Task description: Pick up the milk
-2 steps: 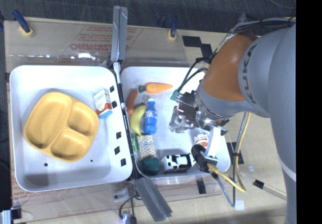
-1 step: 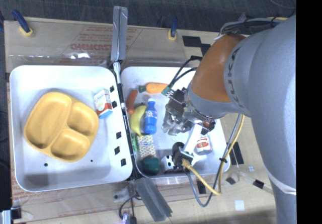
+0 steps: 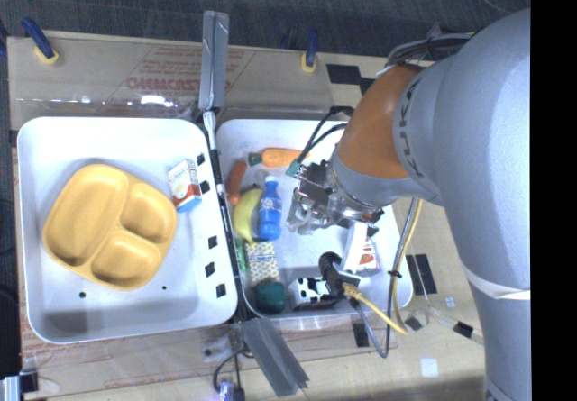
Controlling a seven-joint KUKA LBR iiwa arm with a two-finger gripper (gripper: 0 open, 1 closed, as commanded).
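The milk (image 3: pixel 185 184) is a small white carton with red and blue print. It lies in the left bin (image 3: pixel 54 300), near that bin's right wall and just right of the yellow divided plate (image 3: pixel 108 223). My gripper (image 3: pixel 310 208) hangs over the middle of the right bin (image 3: pixel 270 133), beside the blue bottle (image 3: pixel 269 213) and well to the right of the milk. Nothing is visibly held in it. The wrist and orange band cover the bin's right side.
The right bin holds a carrot (image 3: pixel 278 157), a sausage (image 3: pixel 236 178), a banana (image 3: pixel 245 214), a patterned packet (image 3: pixel 262 259), a dark green ball (image 3: pixel 269 296), a black-and-white item (image 3: pixel 313 290) and a red-and-white box (image 3: pixel 361 254). A yellow cable (image 3: pixel 388 318) trails at the bin's front right.
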